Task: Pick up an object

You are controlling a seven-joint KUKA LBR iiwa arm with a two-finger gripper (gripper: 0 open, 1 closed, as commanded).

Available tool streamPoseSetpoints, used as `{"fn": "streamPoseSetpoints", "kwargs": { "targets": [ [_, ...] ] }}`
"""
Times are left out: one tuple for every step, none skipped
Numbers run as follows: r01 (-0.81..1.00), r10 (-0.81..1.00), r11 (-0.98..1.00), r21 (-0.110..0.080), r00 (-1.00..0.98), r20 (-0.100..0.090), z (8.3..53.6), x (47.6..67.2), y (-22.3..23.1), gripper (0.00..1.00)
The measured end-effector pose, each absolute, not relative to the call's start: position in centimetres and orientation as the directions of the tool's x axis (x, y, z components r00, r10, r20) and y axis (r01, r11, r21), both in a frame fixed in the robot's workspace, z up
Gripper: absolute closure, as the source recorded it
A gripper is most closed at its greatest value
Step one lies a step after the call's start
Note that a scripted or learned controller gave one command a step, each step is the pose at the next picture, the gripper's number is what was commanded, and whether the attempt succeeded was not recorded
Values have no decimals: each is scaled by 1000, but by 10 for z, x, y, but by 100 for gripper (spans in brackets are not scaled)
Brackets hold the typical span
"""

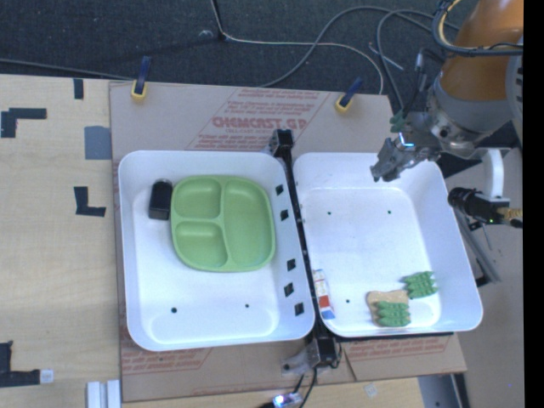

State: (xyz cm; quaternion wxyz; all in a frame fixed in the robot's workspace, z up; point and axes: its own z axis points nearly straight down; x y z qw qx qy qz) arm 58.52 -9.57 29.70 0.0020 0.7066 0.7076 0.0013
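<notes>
My gripper (387,168) hangs over the far edge of the right bin (374,228), near its back right corner, with nothing visible between its fingers. At that bin's near right lie a green toy (419,284), a tan piece (387,297) and a second green toy (392,314), bunched together. A small red and white box (321,291) rests against the bin's left wall. In the left bin (204,313) a green divided plate (223,223) lies flat, with a small black block (160,200) just left of it.
A black divider with clips (293,245) runs between the two bins. The bins stand on a cardboard sheet (246,117) held by yellow clamps (138,87). Cables trail across the dark floor behind. A black fixture (476,204) juts out right of the right bin.
</notes>
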Motion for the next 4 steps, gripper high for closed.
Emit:
{"fn": "streamPoseSetpoints", "kwargs": {
  "targets": [
    [1000,1000,3,-1,-3,-1,282,580,-49,100],
    [1000,1000,5,-4,-5,0,257,561,-3,100],
    [1000,1000,4,-5,-4,0,237,542,40,100],
    [1000,1000,5,-4,-5,0,222,531,89,100]
  ]
}}
